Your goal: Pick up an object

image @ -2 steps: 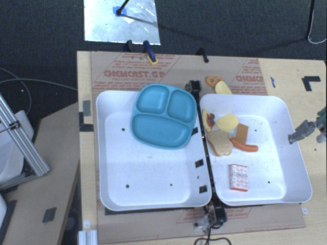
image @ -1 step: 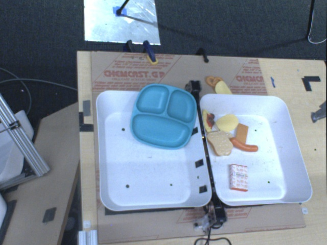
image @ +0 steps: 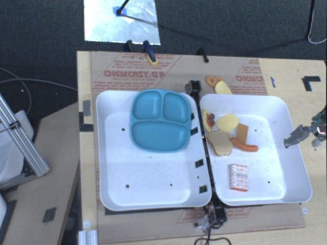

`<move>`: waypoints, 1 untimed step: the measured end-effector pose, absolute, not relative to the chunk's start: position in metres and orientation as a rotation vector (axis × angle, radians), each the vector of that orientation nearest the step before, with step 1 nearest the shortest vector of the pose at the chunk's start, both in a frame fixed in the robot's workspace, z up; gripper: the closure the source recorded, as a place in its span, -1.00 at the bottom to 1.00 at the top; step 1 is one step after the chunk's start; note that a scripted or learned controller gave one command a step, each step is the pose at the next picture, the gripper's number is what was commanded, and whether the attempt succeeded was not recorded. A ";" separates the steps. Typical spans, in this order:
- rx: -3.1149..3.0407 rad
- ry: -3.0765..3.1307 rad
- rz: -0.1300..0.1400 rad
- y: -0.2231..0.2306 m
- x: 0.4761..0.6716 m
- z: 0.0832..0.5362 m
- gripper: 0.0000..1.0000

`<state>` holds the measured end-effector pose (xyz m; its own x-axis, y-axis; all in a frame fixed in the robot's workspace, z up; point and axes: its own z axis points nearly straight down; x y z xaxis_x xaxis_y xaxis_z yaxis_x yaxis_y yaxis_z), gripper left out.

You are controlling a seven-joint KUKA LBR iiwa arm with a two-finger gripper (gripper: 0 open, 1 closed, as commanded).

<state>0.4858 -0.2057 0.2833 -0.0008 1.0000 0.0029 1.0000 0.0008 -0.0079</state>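
The right bin [image: 286, 188] holds several toy foods. A yellow piece [image: 227, 122], an orange-brown block [image: 241, 132], a red sausage [image: 246, 147], a tan bread slice [image: 220, 143] and a small pizza-like piece [image: 208, 120] cluster at its left side. A red-and-white carton [image: 238, 177] lies alone nearer the front. My gripper [image: 306, 136] hovers at the bin's right rim, well to the right of all the food, with nothing seen in it.
A blue divided plate [image: 160, 120] sits at the back of the left bin [image: 117, 188]. A yellow and orange toy [image: 219, 86] lies on the cardboard behind the right bin. A blue-handled clamp [image: 149, 51] sits at the bench's back edge.
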 end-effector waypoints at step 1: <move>-2.218 -2.230 -0.002 -0.206 0.535 0.246 -1.00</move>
<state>0.5351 -0.2060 0.2462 -0.0055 1.0000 -0.0016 1.0000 0.0055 0.0030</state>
